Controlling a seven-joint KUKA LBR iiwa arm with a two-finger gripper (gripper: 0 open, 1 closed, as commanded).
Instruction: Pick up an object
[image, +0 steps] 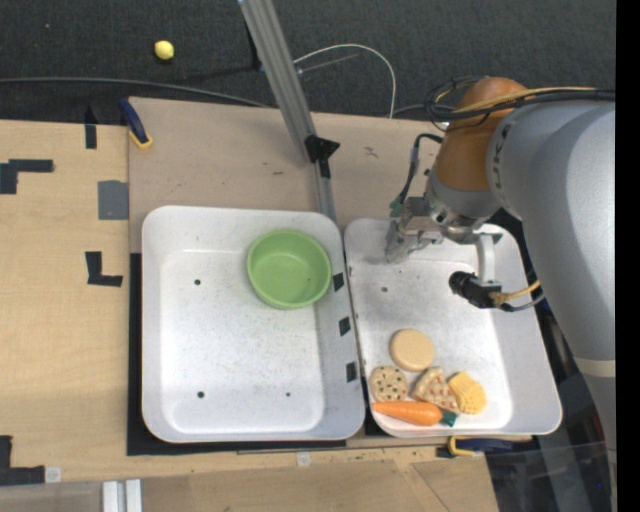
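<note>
Hanging over the far corner of the right bin, the gripper sits well away from anything it could pick: the round biscuit, the waffle cracker, the pizza slice, the corn piece and the carrot all lie clustered at the bin's near end. Whether the jaws are spread or pressed together I cannot tell from this angle; nothing shows between them.

My worry is that a closing here would catch only bare bin floor. The gripper is also just beside the wall shared with the left bin, so a descent could scrape that rim. Going for the cluster brings its own trouble: the pieces touch or nearly touch (the carrot lies against the near wall), so the jaws might nudge neighbours or jam on the rim.

The biscuit looks the easiest, with open floor beyond it. The green bowl sits alone in the left bin with open floor on most sides, near the shared wall.
</note>
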